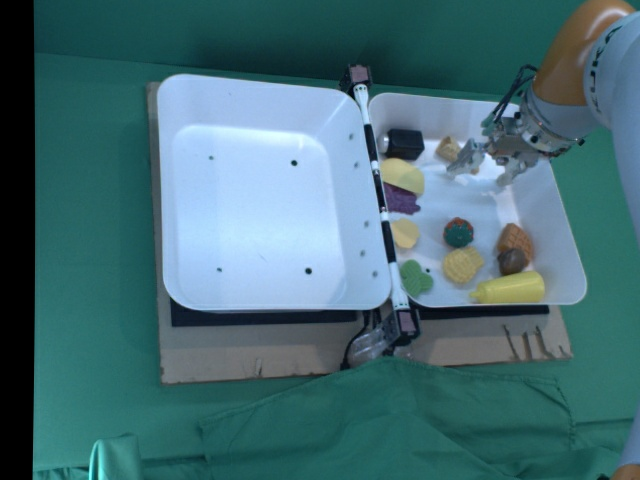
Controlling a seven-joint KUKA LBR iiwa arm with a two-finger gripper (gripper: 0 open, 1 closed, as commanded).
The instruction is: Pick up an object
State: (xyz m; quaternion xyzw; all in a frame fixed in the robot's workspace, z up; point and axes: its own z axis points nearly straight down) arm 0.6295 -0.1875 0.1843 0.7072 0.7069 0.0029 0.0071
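The tabletop [90, 218] is covered in green cloth, with a cardboard sheet [250, 363] under two white bins. The left bin [180, 98] sits with its right rim just beside the divider between the bins. The right bin [560, 228] holds every loose item. Along its left wall, from far to near: a black block [405, 143], a yellow wedge [402, 175] touching a purple piece [402, 201] beneath it, a pale yellow round piece [405, 233], and a green toy [416, 278] at the near left corner. Toward the middle lie a small tan piece [447, 149] near the far wall, a teal and red ball [458, 232], and a yellow textured piece [463, 265]. Further right, an orange piece [516, 238] touches a brown piece [512, 260], and a yellow bottle-shaped item [510, 288] lies on its side along the near wall. The pincer [487, 165] hangs above the far right part of this bin, just beside the tan piece, its fingers spread apart with nothing between them. The grey arm with its orange band [585, 43] enters from the upper right.
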